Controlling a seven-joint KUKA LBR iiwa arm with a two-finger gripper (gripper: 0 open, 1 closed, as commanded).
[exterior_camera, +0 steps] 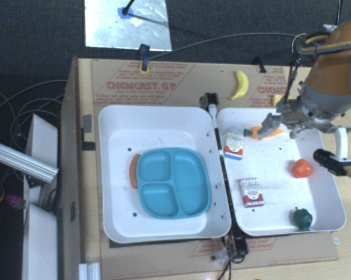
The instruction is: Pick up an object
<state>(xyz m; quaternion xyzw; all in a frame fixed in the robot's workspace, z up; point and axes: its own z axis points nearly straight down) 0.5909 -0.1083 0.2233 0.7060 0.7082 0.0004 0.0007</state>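
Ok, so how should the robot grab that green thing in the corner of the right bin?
Take the green thing across its rounded middle, coming straight down from above. It is small and lumpy and sits close to the bin's near corner, so a sideways approach would likely hit the wall.

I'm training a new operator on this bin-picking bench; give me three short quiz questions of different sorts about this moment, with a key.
1. True or false: the blue divided plate lies in the same bin as the orange ball.
2. Which thing lies outside both bins? A) banana B) green object C) carrot
3. Fill in: the gripper hovers over the ___ bin, near the carrot.

Key: 1 false, the plate is in the left bin. 2 A, it rests on the board behind them. 3 right.
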